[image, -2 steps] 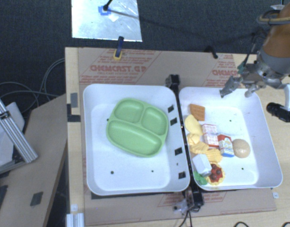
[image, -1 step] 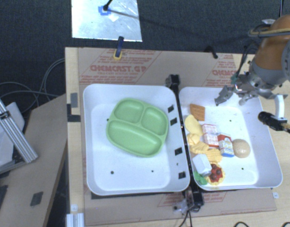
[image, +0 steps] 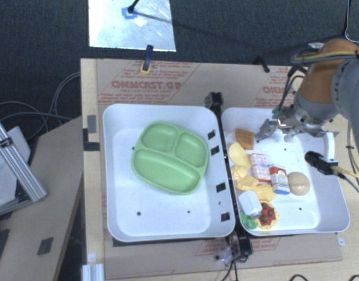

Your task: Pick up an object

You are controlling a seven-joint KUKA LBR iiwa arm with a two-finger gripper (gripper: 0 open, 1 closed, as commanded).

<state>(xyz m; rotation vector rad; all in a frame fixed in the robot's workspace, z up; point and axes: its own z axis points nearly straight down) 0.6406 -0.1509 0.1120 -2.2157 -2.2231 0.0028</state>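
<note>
From the camera view above the bench, the arm (image: pixel 334 81) reaches in from the right and its claw (image: pixel 272 127) hangs over the far part of the right bin (image: pixel 331 215); whether the claw is apart or together cannot be told at this slant, and nothing is seen clamped in it. Just below and to the left of the claw lies an orange cracker-like piece (image: pixel 245 138). Farther down from the claw sits a cluster of toy food: a yellow piece (image: pixel 238 154), a red-and-white box (image: pixel 260 167), a small carton (image: pixel 279 180), a tan round bun (image: pixel 299 183), a white block (image: pixel 249 203) and a red-and-green item (image: pixel 267 215) at the near edge. Well to the claw's left, in the left bin (image: pixel 121 215), rests a green divided plate (image: pixel 169 156).
</note>
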